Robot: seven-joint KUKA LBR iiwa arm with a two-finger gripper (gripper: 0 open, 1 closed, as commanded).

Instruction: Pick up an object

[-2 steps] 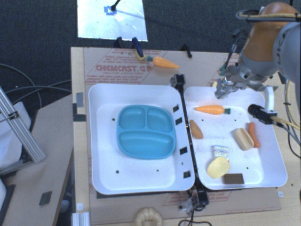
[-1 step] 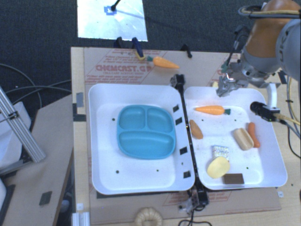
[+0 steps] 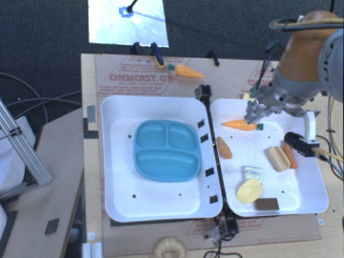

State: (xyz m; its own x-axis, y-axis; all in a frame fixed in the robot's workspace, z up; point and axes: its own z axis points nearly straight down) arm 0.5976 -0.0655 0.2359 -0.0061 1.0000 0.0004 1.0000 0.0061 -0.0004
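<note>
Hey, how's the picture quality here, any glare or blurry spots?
Camera view: the shiny sheet beyond the bench glares almost white; the white bins are bright but their edges read clearly; the arm at the right looks soft, and the pincer above the carrot is too smeared for detail.

A single camera sits fixed above the bench (image 3: 129, 74), looking down at a slant from the near side toward the far edge. It stands far enough back to take in both bins, the left bin (image 3: 115, 160) and the right bin (image 3: 306, 198), plus dark floor beyond. The arm (image 3: 309, 52) enters from the right, at the far side of the right bin.
</note>
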